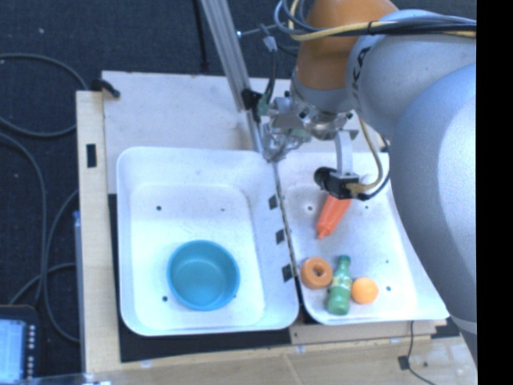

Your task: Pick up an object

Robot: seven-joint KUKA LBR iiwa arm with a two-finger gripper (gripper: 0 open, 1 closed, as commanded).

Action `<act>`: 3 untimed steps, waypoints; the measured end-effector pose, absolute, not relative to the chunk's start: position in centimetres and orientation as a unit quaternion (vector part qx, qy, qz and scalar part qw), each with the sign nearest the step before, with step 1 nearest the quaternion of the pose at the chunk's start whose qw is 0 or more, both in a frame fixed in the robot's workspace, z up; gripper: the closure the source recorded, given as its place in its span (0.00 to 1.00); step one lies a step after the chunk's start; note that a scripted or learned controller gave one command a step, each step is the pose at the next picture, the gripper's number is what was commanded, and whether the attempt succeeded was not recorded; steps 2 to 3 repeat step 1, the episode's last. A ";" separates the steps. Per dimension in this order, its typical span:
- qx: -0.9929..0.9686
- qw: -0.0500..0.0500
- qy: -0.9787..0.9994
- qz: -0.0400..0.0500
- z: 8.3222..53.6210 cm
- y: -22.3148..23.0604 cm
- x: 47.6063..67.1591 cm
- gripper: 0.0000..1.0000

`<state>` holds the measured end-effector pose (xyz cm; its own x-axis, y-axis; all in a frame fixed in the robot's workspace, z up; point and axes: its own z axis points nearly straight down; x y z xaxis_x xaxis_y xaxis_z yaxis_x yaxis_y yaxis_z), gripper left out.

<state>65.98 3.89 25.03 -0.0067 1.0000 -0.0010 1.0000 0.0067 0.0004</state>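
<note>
Pale worktop (184,111) carries 2 white bins. Gripper (276,147) hangs over right bin's (401,279) far-left corner; finger state unclear. Carrot (331,214) mid-bin, ring (317,273), bottle (340,285), ball (365,290) crowd its near edge; blue bowl (203,275) in left bin (144,215).

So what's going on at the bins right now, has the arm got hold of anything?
Not that the view shows. The grey KUKA arm's gripper hangs over the far end of the divider between the two white bins. The orange carrot-shaped toy lies in the right bin, with an orange ring, a green toy bottle and a small orange ball near its front. A blue round bowl sits in the left bin.
</note>
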 end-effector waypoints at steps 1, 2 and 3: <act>0.704 0.000 0.710 0.000 25.5 8.8 68.3 1.00; 0.704 0.000 0.710 0.000 25.5 8.8 68.3 1.00; 0.704 0.000 0.710 0.000 25.5 8.8 68.3 1.00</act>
